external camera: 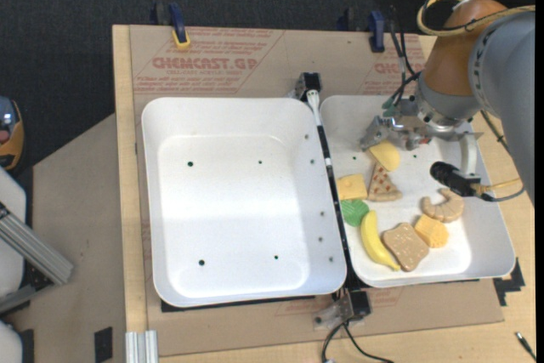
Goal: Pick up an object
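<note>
Dark carpet surrounded the worktop [127, 140], a tan board printed with red lettering and clamped at its far edge. Two shallow white plastic bins were set on it side by side: the left bin [170, 123], which held no objects, and the right bin [484, 246], where all the play food was gathered. The grey arm with its orange band [455, 55] was seen reaching in from the right, and the pincer [399, 132] was poised low over the far part of the right bin, just above a pale yellow rounded piece [385, 155]. Whether the pincer was open or closed could not be told, and nothing was seen to be gripped.

Among the objects, a tan toast-shaped slice [405, 245] lay near the front, touching a yellow banana [374, 238] and an orange block [433, 232]. A beige croissant-like piece [444, 207] lay to the right, a pizza wedge [382, 184] in the middle, a yellow cheese square [351, 187] beside the dividing wall, and a small green piece [354, 212] below it.

The pale yellow piece was judged the likeliest target. For a sound grasp, the descent would best be centred on it, kept off the adjoining pizza wedge, and the closing made across its narrower side.
</note>
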Controlling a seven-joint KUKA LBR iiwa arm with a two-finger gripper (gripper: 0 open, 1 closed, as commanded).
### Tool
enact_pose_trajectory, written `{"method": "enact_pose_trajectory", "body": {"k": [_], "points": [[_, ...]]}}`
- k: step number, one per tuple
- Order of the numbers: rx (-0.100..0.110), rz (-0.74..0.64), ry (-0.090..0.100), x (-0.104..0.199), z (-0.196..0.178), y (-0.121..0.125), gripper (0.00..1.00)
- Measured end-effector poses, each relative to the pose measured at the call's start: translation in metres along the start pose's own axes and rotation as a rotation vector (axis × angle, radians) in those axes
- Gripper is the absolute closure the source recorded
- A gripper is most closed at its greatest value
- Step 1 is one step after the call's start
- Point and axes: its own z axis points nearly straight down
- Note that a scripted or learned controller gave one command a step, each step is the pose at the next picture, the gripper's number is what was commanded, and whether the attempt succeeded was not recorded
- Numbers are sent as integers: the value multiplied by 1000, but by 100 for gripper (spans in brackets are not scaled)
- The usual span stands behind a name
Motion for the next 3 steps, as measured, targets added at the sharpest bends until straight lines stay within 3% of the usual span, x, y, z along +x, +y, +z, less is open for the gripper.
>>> {"method": "enact_pose_trajectory", "body": {"k": [1, 2, 3], "points": [[1, -4, 2, 41, 0, 26, 0], [0, -2, 1, 39, -11, 26, 100], [1, -2, 1, 39, -10, 26, 0]]}}
